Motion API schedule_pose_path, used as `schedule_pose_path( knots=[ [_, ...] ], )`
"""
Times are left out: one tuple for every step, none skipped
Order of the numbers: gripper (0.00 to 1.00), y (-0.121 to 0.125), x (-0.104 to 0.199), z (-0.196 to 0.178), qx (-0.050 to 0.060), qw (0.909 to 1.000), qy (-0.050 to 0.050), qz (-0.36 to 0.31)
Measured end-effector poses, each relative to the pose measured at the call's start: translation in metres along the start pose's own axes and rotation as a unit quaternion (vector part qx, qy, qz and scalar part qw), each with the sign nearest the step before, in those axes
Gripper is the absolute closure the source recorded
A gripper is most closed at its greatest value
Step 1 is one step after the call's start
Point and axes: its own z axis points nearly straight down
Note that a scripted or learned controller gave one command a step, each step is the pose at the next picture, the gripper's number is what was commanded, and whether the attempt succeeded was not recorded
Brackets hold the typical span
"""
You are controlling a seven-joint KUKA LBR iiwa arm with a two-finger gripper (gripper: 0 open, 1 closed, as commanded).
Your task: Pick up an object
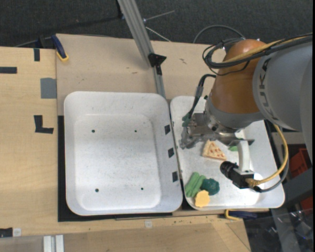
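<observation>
My gripper (pixel 191 136) reaches down into the left part of the right bin (pixel 227 193), under the orange wrist band. Its dark fingers are low over the bin floor, and the arm hides their tips. Just right of the gripper lies an orange waffle-patterned wedge (pixel 214 150). Near the bin's front edge a light green ridged piece (pixel 193 183) lies beside a dark green lump (pixel 210 186) and a yellow piece (pixel 202 198). A small green bit (pixel 233 148) sits right of the wedge. I see nothing between the fingers.
The left bin (pixel 118 151) lies beside the right one, its raised rim between them. A slanted metal pole (pixel 142 35) stands behind the bins. A black cable plug (pixel 236 175) hangs from the arm over the right bin.
</observation>
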Motion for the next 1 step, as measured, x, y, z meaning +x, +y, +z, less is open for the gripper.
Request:
schedule_pose_path(
  knots=[
    [1.00, 0.0161, 0.0479, 0.0095, 0.000, 1.0000, -0.001, 0.000]
  ],
)
